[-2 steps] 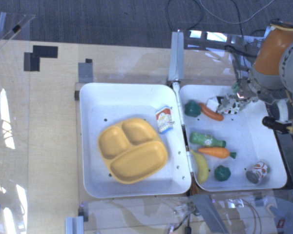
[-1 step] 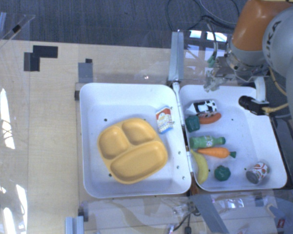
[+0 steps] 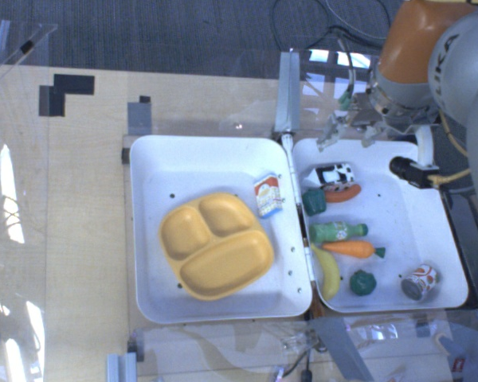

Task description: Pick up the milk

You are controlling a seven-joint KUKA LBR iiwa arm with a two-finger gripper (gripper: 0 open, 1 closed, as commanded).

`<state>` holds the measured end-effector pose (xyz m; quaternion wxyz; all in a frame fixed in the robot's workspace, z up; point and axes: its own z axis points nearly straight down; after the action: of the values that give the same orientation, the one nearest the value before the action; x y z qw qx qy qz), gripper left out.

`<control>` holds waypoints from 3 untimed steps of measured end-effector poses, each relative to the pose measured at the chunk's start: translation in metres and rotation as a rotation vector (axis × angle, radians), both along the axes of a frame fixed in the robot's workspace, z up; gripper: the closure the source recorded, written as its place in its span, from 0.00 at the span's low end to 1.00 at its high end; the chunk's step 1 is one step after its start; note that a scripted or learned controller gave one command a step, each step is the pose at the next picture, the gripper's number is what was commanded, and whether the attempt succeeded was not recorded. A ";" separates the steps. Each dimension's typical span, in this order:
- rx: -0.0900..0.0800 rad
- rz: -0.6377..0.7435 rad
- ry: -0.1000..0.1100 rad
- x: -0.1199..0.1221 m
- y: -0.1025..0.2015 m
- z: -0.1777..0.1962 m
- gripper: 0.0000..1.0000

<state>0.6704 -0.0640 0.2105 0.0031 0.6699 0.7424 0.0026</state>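
**Camera view: gripper up at the back of the right bin, milk's in the other one**

Camera view has the two-finger gripper [image 3: 347, 139] hovering over the far edge of the right white bin [image 3: 446, 237], near its far-left corner. Fingers are spread wide w/ nothing between them, so no grab yet.

The small white milk carton with red and blue print [image 3: 268, 196] is in the left white bin [image 3: 143, 213], up against that bin's right edge, about halfway along it. It's tilted, just beside the yellow three-section plastic plate [image 3: 215, 245], which takes up the middle of the bin. Can't tell if they touch.

Right bin contents, far to near:
- black-and-white cow-patterned toy [image 3: 335, 173] w/ a red chili-shaped piece [image 3: 342, 192] right under it
- teal lump [image 3: 314, 202] by the left edge
- green plastic bottle [image 3: 338, 231]
- orange toy carrot [image 3: 357, 250]
- yellow toy banana [image 3: 328, 271] along the left edge
- dark green round veg [image 3: 363, 282]
- small printed can [image 3: 419, 281] near the near-right corner

IMO this is the approach step, pre-grasp. Next move needs the arm to cross the divider between the bins, line up over the carton and come down w/o clipping the bin wall or plate. Tight spot tbh.
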 end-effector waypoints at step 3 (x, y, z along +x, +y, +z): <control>0.015 -0.006 0.057 -0.008 -0.045 -0.119 0.00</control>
<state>0.6621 -0.1094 0.0912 -0.0230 0.6719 0.7402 -0.0110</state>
